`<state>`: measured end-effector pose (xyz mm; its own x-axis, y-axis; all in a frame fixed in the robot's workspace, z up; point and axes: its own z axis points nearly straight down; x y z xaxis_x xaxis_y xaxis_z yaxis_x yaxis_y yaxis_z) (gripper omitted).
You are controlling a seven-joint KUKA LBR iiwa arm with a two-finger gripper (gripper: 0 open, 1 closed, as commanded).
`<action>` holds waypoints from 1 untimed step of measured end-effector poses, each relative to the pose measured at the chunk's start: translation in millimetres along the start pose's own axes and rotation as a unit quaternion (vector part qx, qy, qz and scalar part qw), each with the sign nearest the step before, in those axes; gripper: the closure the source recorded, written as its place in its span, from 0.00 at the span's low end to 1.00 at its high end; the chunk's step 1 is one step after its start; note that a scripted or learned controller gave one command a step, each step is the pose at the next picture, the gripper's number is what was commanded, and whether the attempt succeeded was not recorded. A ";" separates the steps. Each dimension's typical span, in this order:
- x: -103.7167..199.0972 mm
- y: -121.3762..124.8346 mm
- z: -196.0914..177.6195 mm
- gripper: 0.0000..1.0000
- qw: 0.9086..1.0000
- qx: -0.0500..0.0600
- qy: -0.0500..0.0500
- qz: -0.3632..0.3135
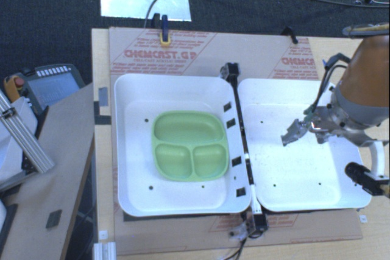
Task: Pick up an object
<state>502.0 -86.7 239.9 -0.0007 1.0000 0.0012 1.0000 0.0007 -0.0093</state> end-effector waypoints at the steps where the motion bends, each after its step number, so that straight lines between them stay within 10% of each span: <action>1: 0.2 1.9 -4.3 0.00 1.000 -0.005 -0.001 -0.001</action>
<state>504.0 -86.5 244.2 -0.0030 1.0000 -0.0001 1.0000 0.0030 0.0003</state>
